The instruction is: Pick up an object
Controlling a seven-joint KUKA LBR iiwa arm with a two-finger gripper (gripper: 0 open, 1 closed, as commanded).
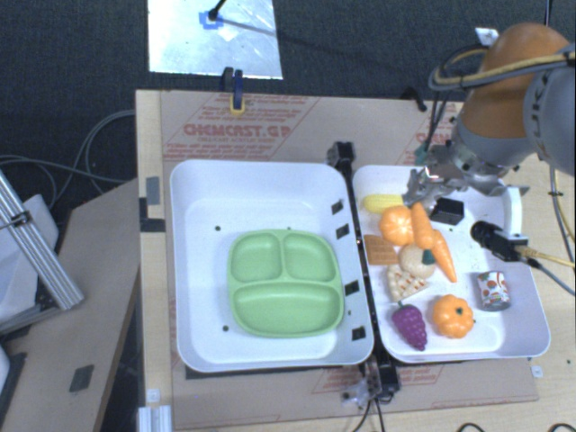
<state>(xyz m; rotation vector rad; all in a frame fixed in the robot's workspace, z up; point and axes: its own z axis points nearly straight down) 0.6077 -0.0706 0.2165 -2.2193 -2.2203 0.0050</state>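
Your big grey arm (517, 79) reaches over the right bin (531, 336). The left bin (193, 241) has a green plate (285, 282). Your hand (423, 187) hangs just above the long carrot (432, 238); I cannot tell its grip. You are lining up. Next, go down and squeeze the carrot.

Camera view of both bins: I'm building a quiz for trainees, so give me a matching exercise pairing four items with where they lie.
Things:
1. green divided plate
2. purple grapes
3. small can
4. banana

Places:
A. right bin, near its far left corner
B. middle of the left bin
C. right bin, by its right side
D. right bin, near its front edge, left of the small pumpkin

Pairs: 1-B, 2-D, 3-C, 4-A
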